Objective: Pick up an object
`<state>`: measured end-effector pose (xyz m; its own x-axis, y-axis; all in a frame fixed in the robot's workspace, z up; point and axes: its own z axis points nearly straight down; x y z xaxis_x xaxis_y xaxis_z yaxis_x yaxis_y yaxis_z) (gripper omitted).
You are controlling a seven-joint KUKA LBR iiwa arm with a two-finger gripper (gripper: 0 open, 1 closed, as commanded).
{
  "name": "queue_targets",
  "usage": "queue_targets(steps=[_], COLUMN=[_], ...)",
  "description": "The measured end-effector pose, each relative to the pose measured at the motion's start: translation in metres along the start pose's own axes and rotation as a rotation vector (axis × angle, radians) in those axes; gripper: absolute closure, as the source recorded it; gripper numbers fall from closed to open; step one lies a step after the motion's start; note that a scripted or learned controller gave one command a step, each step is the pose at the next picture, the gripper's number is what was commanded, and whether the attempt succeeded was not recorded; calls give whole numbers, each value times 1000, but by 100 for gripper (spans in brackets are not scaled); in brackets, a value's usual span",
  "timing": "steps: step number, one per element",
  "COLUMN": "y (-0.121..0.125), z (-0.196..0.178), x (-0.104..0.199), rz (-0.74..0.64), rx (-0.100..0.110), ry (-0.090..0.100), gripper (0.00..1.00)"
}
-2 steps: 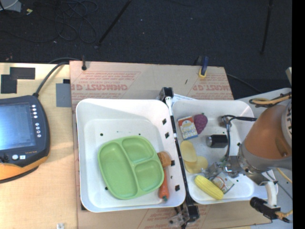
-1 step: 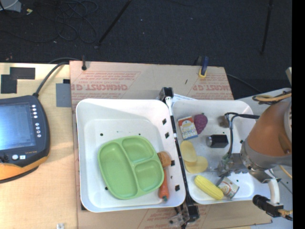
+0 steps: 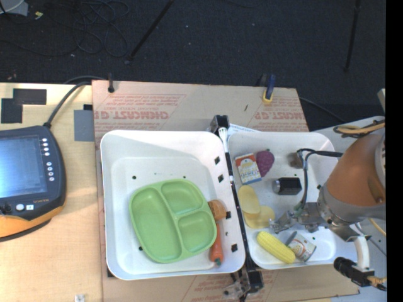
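Your gripper [image 3: 291, 220] sits low in the right bin [image 3: 321, 145], just above the corn cob [image 3: 276, 246]; finger state can't be told. Green divided plate [image 3: 173, 219] fills the left bin [image 3: 126, 162].

Dark carpet floor [image 3: 208, 30] w/ cables, cardboard sheet [image 3: 189, 106], wood bench [image 3: 38, 257]

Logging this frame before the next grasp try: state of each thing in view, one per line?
Green three-compartment plastic plate: flat in left white bin, holding nothing.
Orange toy carrot: lying beside plate.
Yellow toy corn cob: lying on its side in right white bin.
Small printed carton: lying flat.
Small tin can: tipped on its side.
Gripper: low in right bin.
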<state>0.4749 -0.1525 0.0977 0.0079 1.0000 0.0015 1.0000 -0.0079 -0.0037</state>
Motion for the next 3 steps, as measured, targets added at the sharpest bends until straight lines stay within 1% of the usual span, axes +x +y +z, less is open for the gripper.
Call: queue_targets(steps=[1, 2, 3], y=[30, 84, 157], z=[10, 9, 8], x=[-25, -46, -60], rz=[-7, -9, -11], rx=[-2, -6, -9], ry=[-2, -3, -4], gripper=[0, 0, 0])
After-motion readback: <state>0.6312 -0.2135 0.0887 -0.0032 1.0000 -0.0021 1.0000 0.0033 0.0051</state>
